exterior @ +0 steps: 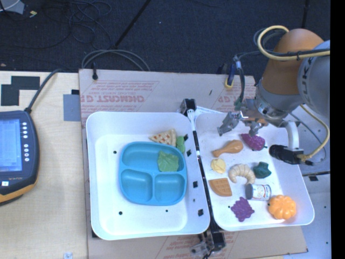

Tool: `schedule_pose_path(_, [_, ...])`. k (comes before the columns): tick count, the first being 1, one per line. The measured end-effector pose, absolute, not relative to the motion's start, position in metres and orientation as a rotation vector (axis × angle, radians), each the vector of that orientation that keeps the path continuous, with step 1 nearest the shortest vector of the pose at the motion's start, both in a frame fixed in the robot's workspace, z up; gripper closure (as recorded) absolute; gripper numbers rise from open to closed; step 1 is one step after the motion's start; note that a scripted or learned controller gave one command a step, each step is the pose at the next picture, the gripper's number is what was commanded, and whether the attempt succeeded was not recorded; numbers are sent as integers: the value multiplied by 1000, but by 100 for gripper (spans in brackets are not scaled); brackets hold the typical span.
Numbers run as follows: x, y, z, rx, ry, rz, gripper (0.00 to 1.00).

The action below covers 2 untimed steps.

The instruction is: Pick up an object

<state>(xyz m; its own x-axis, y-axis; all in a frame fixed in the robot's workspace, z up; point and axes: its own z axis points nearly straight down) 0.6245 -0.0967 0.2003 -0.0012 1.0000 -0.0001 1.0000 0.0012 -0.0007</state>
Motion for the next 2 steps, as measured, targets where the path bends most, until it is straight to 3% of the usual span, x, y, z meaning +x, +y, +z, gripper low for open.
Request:
schedule_pose_path(1, [625, -97, 210, -2219, -2222, 1, 100])
schedule_pose_path(2, [578, -128, 312, -2228, -2223, -4, 100])
